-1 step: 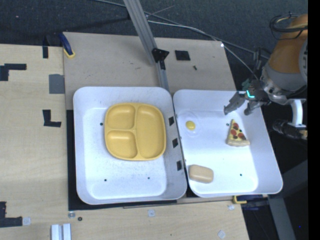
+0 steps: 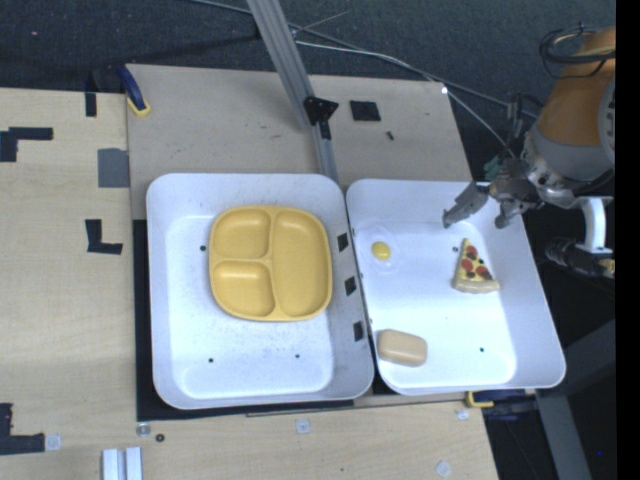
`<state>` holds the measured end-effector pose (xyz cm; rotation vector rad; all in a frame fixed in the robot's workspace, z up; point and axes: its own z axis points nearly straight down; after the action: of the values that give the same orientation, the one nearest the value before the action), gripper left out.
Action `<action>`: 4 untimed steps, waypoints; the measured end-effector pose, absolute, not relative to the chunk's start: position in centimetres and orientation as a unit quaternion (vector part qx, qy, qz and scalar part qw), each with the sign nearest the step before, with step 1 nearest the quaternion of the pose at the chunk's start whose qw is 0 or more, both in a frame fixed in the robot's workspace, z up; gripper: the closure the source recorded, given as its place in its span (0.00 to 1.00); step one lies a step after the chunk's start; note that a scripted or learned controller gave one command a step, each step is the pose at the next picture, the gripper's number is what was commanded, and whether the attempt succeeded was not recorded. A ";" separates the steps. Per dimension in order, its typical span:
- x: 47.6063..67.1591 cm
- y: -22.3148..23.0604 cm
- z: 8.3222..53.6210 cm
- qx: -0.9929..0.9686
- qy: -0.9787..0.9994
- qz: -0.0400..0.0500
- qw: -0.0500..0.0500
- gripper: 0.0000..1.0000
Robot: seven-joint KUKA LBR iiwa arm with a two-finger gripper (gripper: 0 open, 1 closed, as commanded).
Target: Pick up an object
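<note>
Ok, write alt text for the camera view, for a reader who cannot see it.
A grey and orange robot arm holds its open tool above the right bin, gripping nothing, just above a toy pizza slice. That bin also holds a fried egg and a tan block; the left bin holds a yellow divided plate.

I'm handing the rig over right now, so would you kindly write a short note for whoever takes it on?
Gripper: open, holding nothing, over the far right part of the right bin.
Right bin: pizza slice toy just below the gripper, fried egg toy near the bin's left wall, tan bread-like piece at the near left.
Left bin: yellow divided plate.
Done: nothing picked up yet.
Left: lower onto an object, likely the pizza slice as it is nearest, close, lift.
</note>
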<state>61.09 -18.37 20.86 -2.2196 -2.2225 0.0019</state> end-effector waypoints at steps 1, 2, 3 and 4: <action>60.2 -17.7 15.1 -0.707 -0.708 0.002 0.002 0.00; 59.8 -17.2 9.3 -0.706 -0.708 0.000 -0.003 0.00; 59.9 -17.2 8.6 -0.706 -0.708 0.001 -0.001 0.00; 60.1 -17.2 9.8 -0.706 -0.708 -0.001 -0.004 1.00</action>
<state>60.05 -17.15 9.79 -2.2233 -2.2295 -0.0020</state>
